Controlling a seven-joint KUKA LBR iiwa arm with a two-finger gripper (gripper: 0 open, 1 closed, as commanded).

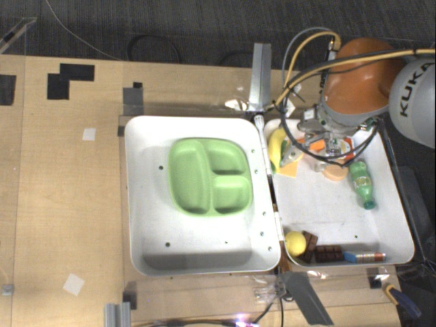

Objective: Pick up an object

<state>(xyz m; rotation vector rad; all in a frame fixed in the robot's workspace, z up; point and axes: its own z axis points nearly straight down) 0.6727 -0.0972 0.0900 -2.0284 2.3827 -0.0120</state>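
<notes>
Gripper (332,150) low over right bin (402,240), far end, fingers' state can't be told | green bottle (362,182) lies just beside, long axis running near-to-far, cap end nearer | banana (276,147) at bin's left wall, lemon (295,242) near corner | left bin (146,251) holds green divided tray (209,176) | wooden bench (61,203), dark carpet (170,12) beyond.

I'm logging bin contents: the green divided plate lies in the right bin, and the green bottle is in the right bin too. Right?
Not quite. The camera view shows the green divided plate in the left bin, not the right. The green bottle is indeed in the right bin.
</notes>
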